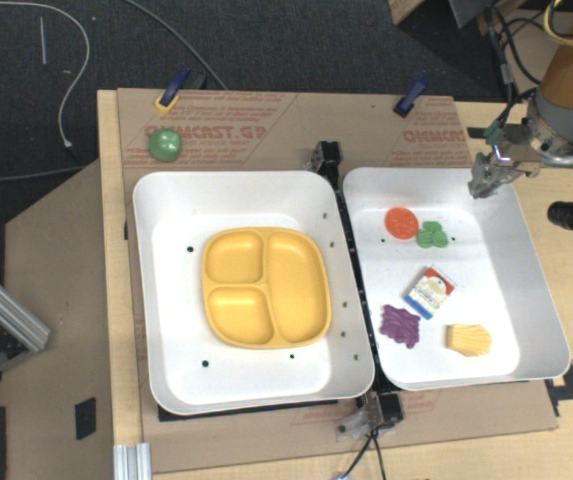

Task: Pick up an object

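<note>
Low right of frame: yellow toy and purple toy in right bin. Gripper hangs over that bin's upper right corner. Claw state: cannot tell.

Faint red print, roughly "CHEMCAST GP", on the cardboard sheet.

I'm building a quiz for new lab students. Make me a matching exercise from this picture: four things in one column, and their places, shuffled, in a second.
Things:
1. yellow divided plate
2. green ball
3. purple toy
4. gripper

Places:
A. on the cardboard, outside both bins
B. above the right bin's far right corner
C. middle of the left bin
D. in the right bin, near its front edge

Pairs: 1-C, 2-A, 3-D, 4-B
</note>
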Controlling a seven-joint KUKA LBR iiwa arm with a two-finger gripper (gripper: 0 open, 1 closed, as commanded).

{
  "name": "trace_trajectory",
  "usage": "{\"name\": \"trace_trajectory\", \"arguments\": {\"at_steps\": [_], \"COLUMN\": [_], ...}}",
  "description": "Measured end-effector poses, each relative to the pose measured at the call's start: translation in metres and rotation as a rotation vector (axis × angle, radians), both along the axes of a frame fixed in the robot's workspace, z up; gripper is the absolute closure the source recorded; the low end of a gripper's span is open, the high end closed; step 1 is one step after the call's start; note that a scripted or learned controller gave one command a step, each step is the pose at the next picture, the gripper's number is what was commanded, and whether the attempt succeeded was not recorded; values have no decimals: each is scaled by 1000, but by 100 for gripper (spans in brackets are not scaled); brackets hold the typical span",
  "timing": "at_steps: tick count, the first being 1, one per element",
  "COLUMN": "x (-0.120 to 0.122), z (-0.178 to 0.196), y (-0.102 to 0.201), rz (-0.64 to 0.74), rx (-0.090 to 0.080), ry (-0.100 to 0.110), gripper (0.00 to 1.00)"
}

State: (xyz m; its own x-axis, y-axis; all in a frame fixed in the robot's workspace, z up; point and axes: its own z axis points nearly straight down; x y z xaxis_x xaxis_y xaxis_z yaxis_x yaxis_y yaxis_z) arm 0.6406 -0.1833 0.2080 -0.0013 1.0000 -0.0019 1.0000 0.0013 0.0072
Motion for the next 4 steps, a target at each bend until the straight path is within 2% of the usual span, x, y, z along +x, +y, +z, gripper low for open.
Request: {"name": "trace_trajectory", "arguments": {"at_steps": [1, 2, 4], "x": [1, -6, 9], "z": [15, 14, 33], "y": [54, 111, 224], "rz": [5, 5, 5], "rx": [4, 5, 5], "ry": [4, 9, 5], "gripper": [100, 100, 100]}}
